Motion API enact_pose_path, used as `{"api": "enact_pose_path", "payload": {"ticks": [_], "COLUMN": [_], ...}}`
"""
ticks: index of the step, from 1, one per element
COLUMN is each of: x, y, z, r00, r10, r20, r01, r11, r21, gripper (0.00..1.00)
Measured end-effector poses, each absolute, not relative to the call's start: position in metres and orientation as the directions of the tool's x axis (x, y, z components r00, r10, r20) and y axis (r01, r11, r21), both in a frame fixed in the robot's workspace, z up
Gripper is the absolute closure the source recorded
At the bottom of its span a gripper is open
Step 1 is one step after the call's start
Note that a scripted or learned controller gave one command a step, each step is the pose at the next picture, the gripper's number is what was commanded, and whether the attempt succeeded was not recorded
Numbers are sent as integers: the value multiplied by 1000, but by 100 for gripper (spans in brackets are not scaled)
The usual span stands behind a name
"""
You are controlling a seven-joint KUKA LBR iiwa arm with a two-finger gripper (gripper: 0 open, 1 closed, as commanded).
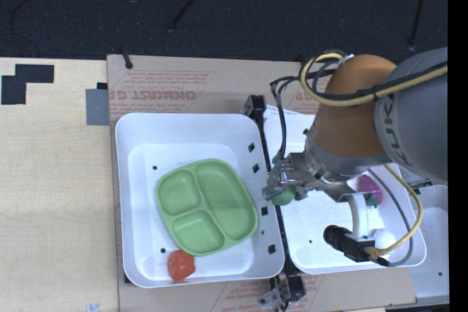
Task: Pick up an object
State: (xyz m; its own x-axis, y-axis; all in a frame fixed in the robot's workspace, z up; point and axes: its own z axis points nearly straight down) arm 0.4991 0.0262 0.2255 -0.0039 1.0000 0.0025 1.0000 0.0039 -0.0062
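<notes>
The grey arm (409, 113) with its orange band is the nearest thing to my camera; it covers much of the right bin (314, 263). Under it I see the gripper (281, 190) at this bin's left wall, with a small green object (284, 195) directly at its tip. If the jaws grip it, I cannot tell.

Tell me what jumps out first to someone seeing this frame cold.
The bulky arm with its orange band dominates the right, reaching over the right bin. Next comes the green divided plate lying in the middle of the left bin, with a small red-orange object just beside its near edge. The gripper sits low at the right bin's left wall, something green at its tip.
</notes>
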Motion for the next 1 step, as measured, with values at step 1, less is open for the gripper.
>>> {"api": "enact_pose_path", "payload": {"ticks": [1], "x": [494], "y": [79], "z": [215], "r00": [-4], "r10": [1000], "r20": [1], "r01": [1000], "r11": [4], "r21": [-7], "gripper": [100]}}
